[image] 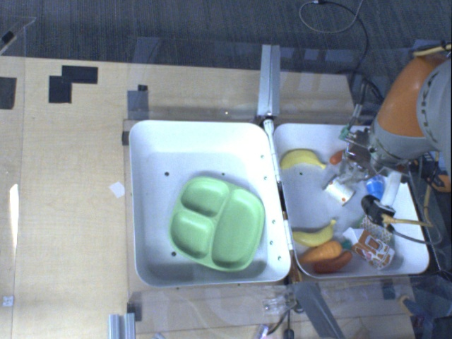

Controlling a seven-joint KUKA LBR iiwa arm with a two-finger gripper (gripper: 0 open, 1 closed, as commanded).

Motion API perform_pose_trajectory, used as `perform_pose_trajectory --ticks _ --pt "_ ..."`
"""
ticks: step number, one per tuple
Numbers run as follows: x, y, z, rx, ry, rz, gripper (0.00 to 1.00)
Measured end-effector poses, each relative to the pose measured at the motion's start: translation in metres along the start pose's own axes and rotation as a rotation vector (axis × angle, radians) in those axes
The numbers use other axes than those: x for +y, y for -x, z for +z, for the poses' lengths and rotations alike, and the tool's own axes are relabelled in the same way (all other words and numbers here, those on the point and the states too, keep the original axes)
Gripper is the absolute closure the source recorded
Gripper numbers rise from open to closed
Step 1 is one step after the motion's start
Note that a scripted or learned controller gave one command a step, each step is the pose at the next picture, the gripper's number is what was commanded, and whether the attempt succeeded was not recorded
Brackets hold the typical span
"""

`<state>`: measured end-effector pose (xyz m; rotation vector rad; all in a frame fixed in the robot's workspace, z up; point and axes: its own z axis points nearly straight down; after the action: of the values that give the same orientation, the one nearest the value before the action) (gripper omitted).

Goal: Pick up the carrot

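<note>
We judge the approach step in hand: the carrot (321, 252) lies in the right bin's (421, 263) near corner, untouched, while the gripper (351, 162), its state beyond telling, must descend toward it.

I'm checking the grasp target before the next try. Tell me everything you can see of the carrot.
The carrot is orange with a small green top at its right end. It lies on its side near the front left corner of the right bin, against a yellow banana behind it and a reddish-brown item in front. The gripper is apart from it.
</note>
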<state>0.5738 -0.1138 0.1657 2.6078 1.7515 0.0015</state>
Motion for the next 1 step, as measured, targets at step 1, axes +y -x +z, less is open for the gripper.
perform_pose_trajectory --ticks 1 --pt "0.0126 -0.0229 0.0495 0.001 0.003 0.32 1.0"
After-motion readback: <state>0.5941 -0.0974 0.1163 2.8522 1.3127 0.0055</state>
